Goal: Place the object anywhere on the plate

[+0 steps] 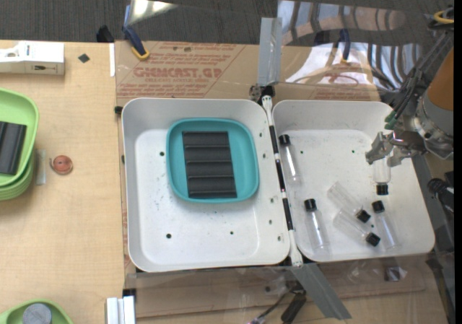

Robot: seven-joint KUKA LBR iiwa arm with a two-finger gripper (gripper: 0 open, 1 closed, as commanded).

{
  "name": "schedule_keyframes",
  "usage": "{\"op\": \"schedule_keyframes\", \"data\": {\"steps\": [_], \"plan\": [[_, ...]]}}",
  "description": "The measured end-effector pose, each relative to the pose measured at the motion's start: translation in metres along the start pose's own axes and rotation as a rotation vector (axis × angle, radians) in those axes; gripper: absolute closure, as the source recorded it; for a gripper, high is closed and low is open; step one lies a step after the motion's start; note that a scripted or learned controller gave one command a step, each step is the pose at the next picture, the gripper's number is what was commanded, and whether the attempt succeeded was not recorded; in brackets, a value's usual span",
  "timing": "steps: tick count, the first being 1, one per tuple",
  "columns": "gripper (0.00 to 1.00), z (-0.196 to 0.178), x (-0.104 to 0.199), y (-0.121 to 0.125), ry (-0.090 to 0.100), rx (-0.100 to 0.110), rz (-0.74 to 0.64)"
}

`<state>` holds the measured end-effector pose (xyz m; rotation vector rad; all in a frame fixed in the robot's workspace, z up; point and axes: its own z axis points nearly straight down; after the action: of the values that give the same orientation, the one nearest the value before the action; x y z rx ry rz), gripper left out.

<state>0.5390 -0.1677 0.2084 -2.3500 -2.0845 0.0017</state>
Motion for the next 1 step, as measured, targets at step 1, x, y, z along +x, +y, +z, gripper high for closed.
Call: {"op": "schedule_keyframes", "data": {"steps": [1], "plan": [[0.0,0.0,-0.0001,0.0,0.0,0.0,0.0]]}}
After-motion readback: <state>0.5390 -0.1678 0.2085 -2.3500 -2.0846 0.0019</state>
